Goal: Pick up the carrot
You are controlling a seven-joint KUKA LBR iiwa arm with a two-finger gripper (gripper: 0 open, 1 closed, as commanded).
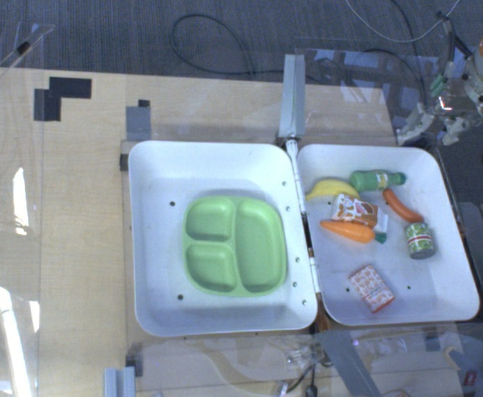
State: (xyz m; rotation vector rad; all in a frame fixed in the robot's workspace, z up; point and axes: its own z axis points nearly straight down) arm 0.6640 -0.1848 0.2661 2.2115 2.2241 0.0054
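The carrot (348, 231) is being observed lying flat in the right bin (451, 255), toward that bin's left-centre, its thick end pointing right and its tip pointing left. It is being crowded from above by a small orange-and-white carton (356, 211), which is touching or nearly touching it, and a small green-tipped item (380, 236) is being noted just at its thick end. A banana (331, 190), a green bottle (377, 179), a second orange, sausage-like item (402, 206), a small can (420, 241) and a patterned packet (370, 288) are also being recorded in the same bin; a green divided plate (233, 245) is being held by the left bin (146, 246). The gripper (440, 114) is being seen well apart from the carrot, beyond the bin's far right corner, and its opening cannot be told from this view. Several risks are being judged likely: the carton is being placed at risk of being pinched or pushed along with the carrot; the similar orange item is being considered a probable mistaken target; and the tapered, rounded carrot is being judged liable to roll or slip from a closing grasp.
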